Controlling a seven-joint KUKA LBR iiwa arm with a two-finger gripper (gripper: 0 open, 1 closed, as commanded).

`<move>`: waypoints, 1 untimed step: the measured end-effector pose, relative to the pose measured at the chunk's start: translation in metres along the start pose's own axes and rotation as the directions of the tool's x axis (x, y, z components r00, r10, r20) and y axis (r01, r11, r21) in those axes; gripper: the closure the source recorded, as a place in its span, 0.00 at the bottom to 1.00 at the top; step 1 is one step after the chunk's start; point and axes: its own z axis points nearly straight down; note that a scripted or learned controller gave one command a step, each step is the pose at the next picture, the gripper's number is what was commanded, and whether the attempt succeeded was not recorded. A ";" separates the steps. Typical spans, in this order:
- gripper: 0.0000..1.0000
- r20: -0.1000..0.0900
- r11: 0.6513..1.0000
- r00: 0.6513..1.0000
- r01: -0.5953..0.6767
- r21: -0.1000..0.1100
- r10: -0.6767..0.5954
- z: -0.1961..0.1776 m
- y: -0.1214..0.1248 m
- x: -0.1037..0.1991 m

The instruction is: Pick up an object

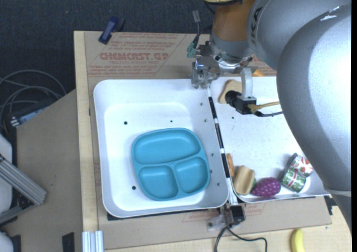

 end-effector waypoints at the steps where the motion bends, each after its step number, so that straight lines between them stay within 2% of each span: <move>1: 1.00 -0.001 1.000 1.000 0.001 -0.002 -0.001 -0.007 0.001 0.025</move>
